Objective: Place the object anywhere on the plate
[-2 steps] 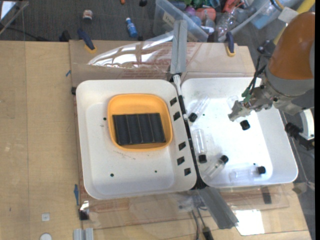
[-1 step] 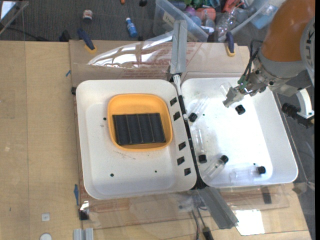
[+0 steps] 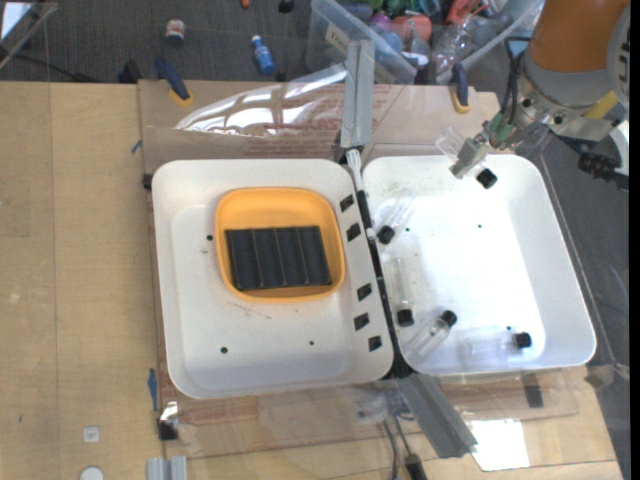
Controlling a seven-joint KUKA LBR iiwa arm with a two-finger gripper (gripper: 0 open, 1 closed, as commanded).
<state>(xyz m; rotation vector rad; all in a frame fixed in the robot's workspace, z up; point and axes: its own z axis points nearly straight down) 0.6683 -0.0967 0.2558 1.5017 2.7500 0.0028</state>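
A yellow-orange plate (image 3: 278,206) with rounded corners lies in the left bin (image 3: 190,348). On it rests a flat black ribbed slab (image 3: 278,258), covering most of the plate's middle and front. My gripper (image 3: 467,156) hangs over the far edge of the right bin (image 3: 560,268), well to the right of the plate and apart from the slab. I see nothing between its fingertips. The arm's orange band (image 3: 585,13) rises behind it at the top right.
A metal divider rail (image 3: 360,208) runs between the two bins. Small clear plastic pieces (image 3: 432,335) lie near the right bin's front. A clear tub of colourful toys (image 3: 420,8) stands behind the bins, with crinkled plastic sheet (image 3: 270,113) beside it.
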